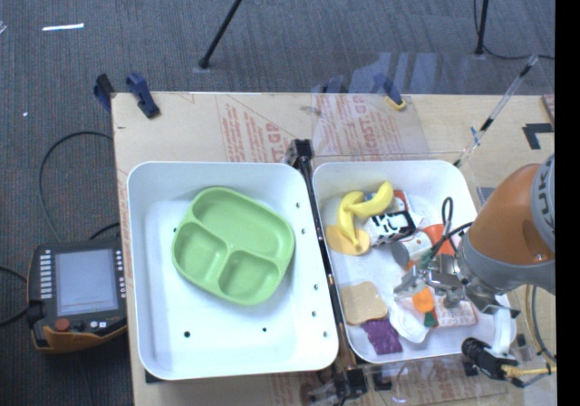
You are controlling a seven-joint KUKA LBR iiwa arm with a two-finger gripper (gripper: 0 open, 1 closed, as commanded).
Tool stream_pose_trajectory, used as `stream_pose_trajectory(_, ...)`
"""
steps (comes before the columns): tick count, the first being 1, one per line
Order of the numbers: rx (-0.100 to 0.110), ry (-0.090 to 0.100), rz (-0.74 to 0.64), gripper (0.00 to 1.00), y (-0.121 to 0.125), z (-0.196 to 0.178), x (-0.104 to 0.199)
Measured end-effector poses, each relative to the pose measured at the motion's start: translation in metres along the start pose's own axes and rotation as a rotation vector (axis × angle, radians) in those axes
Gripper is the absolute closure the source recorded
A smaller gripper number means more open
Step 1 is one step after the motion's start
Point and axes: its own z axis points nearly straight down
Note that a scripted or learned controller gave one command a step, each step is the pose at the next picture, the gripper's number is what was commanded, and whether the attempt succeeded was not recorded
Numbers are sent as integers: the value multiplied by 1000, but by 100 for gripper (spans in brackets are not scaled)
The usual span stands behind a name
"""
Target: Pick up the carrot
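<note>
The carrot (423, 303) is a small orange piece lying in the right bin (458, 179), near its front right part, on a white wrapper. My gripper (429, 286) hangs directly over it, low in the bin, and its metal parts cover the carrot's upper end. The grey arm with its orange band (509, 225) reaches in from the right.
The right bin also holds a yellow banana (364, 207), a black-and-white carton (391, 225), a slice of toast (364, 303), a purple item (382, 335) and an orange-red item (434, 234). A green divided plate (233, 246) lies in the left bin (145, 214).
</note>
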Motion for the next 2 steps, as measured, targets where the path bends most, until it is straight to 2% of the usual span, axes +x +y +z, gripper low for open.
stream_pose_trajectory(1, 1, -4, 5, 100, 0, -9, -3)
stream_pose_trajectory(2, 9, -1, 315, 100, 29, -96, 105)
